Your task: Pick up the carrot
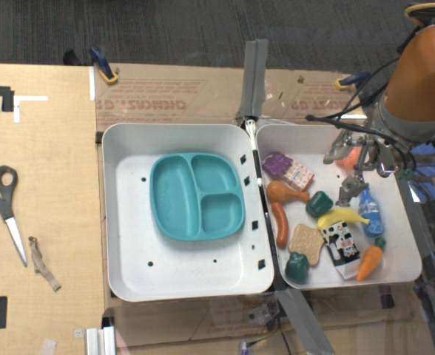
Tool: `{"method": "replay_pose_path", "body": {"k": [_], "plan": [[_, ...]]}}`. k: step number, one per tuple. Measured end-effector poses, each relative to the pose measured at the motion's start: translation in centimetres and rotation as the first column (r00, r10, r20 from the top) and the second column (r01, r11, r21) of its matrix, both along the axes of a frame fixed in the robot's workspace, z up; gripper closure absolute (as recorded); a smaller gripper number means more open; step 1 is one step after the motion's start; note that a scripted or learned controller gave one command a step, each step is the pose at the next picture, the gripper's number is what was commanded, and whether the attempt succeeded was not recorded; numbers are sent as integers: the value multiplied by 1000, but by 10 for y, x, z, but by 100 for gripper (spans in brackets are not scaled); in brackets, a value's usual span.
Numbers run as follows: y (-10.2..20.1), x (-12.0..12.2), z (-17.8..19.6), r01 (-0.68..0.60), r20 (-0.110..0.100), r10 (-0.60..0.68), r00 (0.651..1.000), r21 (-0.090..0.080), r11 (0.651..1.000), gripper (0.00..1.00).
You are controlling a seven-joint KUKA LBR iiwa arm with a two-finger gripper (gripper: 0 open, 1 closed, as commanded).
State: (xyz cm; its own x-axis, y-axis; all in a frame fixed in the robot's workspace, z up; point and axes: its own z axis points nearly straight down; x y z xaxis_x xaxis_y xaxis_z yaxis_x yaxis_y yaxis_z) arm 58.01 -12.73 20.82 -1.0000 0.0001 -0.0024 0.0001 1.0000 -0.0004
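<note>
The carrot (368,264) is orange with a small green top and lies at the front right corner of the right bin (406,276), pointing toward the front edge. It rests against a black and white carton (342,247). My gripper (354,177) hangs over the back right part of this bin, beyond the carrot and a little to its left, clearly apart from it. A blue bottle (370,213) and a yellow banana (342,217) lie between the gripper and the carrot. The arm's orange band (423,72) stands above at the upper right.
The right bin also holds purple grapes (277,163), a pink box (299,176), a drumstick (285,192), a sausage (280,225), a bread slice (306,244) and two green pieces (297,267). A teal divided plate (199,196) sits in the left bin (121,257). Scissors (4,207) lie far left.
</note>
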Motion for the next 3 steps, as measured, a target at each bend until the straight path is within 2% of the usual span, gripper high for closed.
{"method": "replay_pose_path", "body": {"k": [1, 2, 3], "plan": [[-69, -40, -89, -98, 0, 98, 995, 0, 995, 0], [-84, -78, -104, -111, 39, 111, 993, -1, 994, 0], [-77, -75, -105, -314, 34, 314, 949, 2, 949, 0]]}}
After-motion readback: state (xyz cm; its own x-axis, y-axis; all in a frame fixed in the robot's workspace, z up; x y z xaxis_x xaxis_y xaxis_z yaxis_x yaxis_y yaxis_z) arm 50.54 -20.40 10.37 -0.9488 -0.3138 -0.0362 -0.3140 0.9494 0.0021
